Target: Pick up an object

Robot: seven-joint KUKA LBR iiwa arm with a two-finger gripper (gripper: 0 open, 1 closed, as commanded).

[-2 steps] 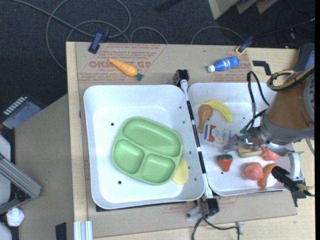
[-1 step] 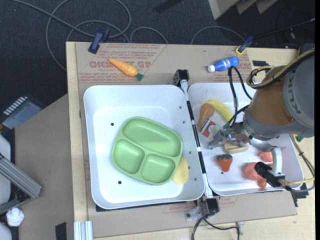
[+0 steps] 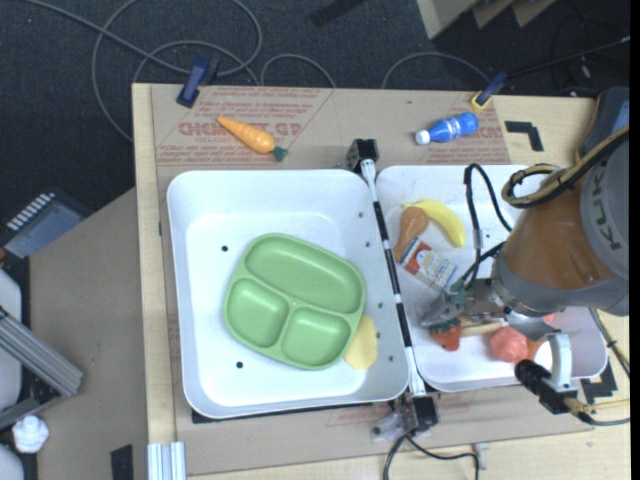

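The gripper [image 3: 452, 316] hangs low over the right bin [image 3: 590, 363], near its front edge, beside a small red object [image 3: 447, 338]; whether its claw is wide or narrow I cannot tell.

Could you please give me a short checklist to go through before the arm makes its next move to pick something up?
1. Gripper over the right white bin: ok.
2. Something seen between the fingers: cannot tell.
3. Small red object close below the gripper: ok.
4. Yellow banana lying apart from the arm: ok.
5. Green divided plastic tray in the left white bin, out of the way: ok.
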